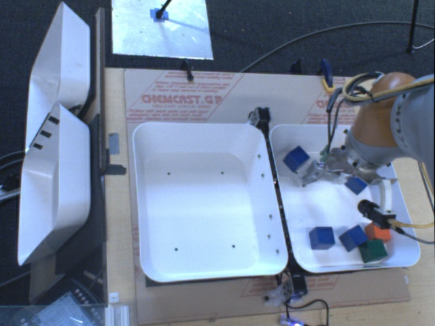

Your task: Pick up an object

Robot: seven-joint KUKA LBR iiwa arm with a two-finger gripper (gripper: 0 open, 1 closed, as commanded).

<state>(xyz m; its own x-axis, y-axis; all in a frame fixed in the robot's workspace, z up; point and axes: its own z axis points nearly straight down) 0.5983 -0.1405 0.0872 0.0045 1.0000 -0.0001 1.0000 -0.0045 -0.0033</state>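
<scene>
My gripper hangs low in the right bin, near its upper left corner. A blue cube lies just up and left of it, close to the tip; I cannot tell if they touch. Another blue block sits partly under the wrist. Along the bin's front lie two blue cubes, an orange block and a green block. Nothing shows held in the gripper.
The left bin sits beside the right one, sharing a dividing rim. Cables loop over the arm's orange band. A grey plate lies at the back. White trays lean at the far left.
</scene>
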